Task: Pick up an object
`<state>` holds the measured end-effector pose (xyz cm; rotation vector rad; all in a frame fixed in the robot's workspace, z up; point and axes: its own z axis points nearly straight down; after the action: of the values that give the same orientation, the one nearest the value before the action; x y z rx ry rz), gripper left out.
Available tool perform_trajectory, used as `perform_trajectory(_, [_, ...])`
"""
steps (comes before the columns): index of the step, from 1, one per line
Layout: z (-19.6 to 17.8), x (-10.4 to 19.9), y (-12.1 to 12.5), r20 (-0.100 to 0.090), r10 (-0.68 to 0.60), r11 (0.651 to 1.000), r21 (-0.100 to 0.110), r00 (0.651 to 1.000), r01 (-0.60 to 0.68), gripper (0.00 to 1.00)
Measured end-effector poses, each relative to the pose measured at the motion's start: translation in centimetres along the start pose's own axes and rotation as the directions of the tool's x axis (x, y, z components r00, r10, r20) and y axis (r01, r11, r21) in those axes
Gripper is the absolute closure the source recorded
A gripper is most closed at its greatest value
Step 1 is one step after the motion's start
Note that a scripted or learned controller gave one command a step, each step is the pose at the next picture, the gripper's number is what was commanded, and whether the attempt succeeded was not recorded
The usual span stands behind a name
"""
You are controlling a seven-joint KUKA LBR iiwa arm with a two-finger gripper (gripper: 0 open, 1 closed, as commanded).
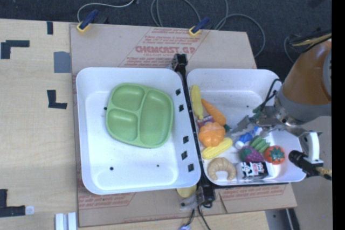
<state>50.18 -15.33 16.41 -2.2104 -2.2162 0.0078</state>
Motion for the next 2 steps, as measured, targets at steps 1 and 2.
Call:
perform_trajectory(1, [6.2,2.8,-0.7,0.008,0.003,0.999,-0.035,1.000,-0.003,0.00])
perform_trajectory(2, [-3.7,-1.1,3.6,0.011,0.003,1.000,-0.025,1.000,-0.003,0.00])
